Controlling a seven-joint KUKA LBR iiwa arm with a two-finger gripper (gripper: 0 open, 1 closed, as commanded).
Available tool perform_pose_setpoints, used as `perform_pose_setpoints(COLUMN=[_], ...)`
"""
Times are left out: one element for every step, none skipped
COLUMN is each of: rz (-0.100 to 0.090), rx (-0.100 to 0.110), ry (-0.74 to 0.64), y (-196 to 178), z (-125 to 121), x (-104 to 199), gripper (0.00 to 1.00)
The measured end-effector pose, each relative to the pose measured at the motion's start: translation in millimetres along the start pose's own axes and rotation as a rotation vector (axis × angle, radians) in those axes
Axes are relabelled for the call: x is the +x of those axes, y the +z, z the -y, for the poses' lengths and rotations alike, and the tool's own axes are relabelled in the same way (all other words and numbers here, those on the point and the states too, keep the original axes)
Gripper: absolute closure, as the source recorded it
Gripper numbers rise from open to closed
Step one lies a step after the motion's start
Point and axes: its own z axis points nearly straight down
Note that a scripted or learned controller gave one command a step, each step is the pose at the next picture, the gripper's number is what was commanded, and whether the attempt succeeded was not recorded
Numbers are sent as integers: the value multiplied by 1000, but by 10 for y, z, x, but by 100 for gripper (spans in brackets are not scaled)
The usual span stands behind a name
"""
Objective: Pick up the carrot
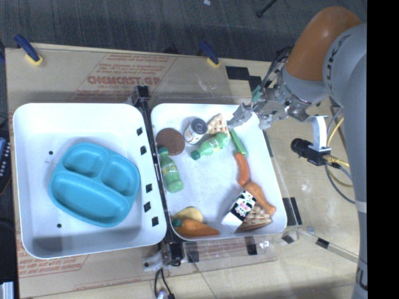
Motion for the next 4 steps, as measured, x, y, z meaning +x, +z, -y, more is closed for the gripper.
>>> perform_pose_setpoints(rz=[-2,-3,-3,-4], rx=[-2,6,3,1], ry=[-34,-10,-208,-477], y=[-169,418,696,1326], z=[713,1347,1342,1323], x=[317,676,40,814], gripper=[0,0,0,0])
